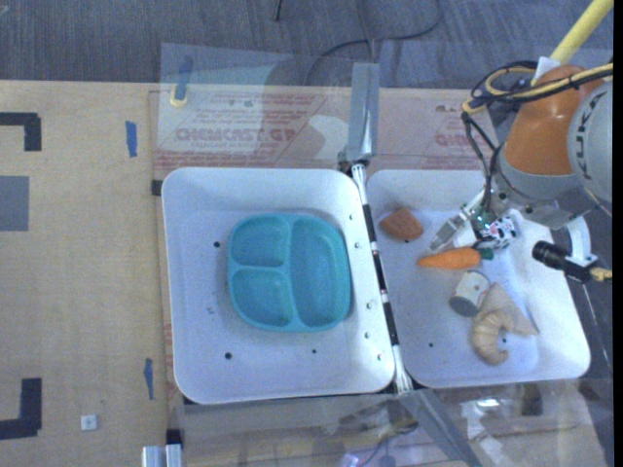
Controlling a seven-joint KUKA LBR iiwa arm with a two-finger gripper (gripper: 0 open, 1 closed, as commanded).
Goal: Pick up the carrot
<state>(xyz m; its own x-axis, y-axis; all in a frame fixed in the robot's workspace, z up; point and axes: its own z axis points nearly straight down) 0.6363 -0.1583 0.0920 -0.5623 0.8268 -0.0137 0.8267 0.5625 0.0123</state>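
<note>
Carrot (450, 258) lies in right bin (428, 348), gripper (474, 224) just above its right end, fingers apart, holding nothing. Risk: fingers close off-centre, carrot rolls toward grey cylinder (470, 292).

Two white bins (195, 358), one teal plate (289, 270), one carrot (450, 259), three other food items (492, 324).

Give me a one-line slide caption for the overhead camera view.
Gripper poised just above the carrot in the right bin, teal divided plate alone in the left bin.
</note>
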